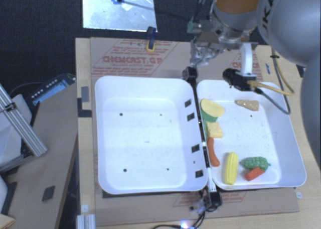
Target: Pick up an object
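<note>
A glossy yellow corn cob (230, 167) lies near the right bin's (281, 137) front edge, beside a bumpy green-topped carrot (254, 168), a slim orange piece (213, 152) and a pale block (215, 130). The hand (203, 57) hangs above the tabletop (130, 57) behind the bins, possibly empty; its grip I cannot tell.

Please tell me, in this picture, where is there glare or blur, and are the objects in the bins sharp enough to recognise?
Camera view: the shiny silver sheet beyond the bench glares; the large grey arm at upper right looks soft and blurred; the yellow toy corn cob and orange toy carrot in the right white bin are fairly sharp, with faint shadows.
</note>
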`<state>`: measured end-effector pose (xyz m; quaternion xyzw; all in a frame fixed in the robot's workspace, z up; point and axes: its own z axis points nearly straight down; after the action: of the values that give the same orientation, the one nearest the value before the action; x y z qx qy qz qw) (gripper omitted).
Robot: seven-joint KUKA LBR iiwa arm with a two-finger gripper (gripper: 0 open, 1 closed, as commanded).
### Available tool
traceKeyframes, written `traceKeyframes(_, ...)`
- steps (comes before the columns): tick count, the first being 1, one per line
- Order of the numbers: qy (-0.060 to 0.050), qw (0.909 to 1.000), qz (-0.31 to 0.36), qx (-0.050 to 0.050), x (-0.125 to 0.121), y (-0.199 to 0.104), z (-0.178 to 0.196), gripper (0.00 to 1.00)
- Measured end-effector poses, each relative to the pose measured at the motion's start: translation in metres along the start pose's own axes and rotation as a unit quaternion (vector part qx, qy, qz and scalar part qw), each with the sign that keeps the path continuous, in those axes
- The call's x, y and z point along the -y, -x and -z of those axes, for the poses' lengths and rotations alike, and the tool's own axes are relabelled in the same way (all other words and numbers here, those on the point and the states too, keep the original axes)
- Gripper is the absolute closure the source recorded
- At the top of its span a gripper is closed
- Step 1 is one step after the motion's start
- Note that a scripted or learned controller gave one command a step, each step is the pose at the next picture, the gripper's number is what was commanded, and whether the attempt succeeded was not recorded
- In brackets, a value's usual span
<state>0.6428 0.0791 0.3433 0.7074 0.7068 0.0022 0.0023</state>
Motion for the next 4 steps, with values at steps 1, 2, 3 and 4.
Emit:
traceKeyframes(1,-0.002,1.0,-0.002,0.001,0.014,0.061,0.006,1.0)
traceKeyframes(2,-0.001,1.0,-0.001,0.0,0.024,0.097,0.029,1.0)
traceKeyframes(3,-0.002,1.0,-0.001,0.001,0.043,0.156,0.029,1.0)
traceKeyframes(4,-0.002,1.0,-0.003,0.002,0.069,0.235,0.033,1.0)
